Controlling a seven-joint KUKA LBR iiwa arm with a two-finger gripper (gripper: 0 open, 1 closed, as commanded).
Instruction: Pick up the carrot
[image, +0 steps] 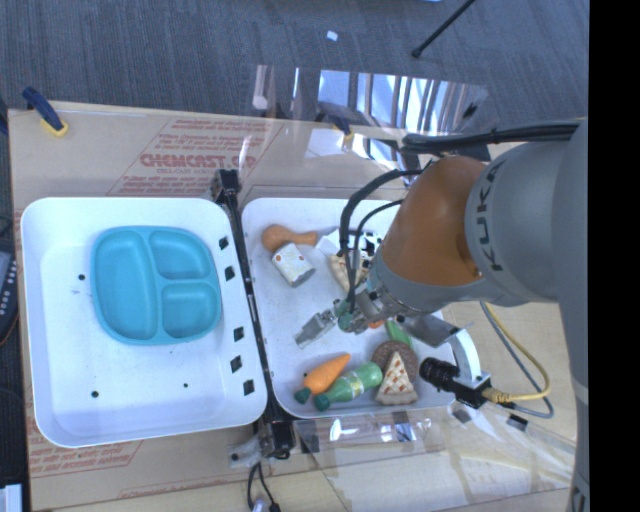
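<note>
- Two white bins sit side by side on the bench; the left bin (50, 330) holds a blue divided plate (157, 282), lying flat in its upper half; the right bin (262, 215) holds a scatter of toy food
- The arm (500, 225) reaches in from the right, its orange band above the wrist covering much of the right bin's upper right part
- The gripper (322, 324) hangs over the middle of the right bin, pointing down and to the left; whether its fingers are spread or closed cannot be told from this angle, and nothing is seen between them
- The carrot (327, 373) lies near the front edge of the right bin, orange, tilted with its thick end up and to the right; it sits below the gripper and apart from it
- A green bottle (348, 386) lies just beside the carrot, touching its lower side; a pizza slice (397, 378) stands to the right of the bottle
- A chicken drumstick (287, 238) lies near the back of the right bin; a white cube with red dots (292, 266) rests just below it
</note>
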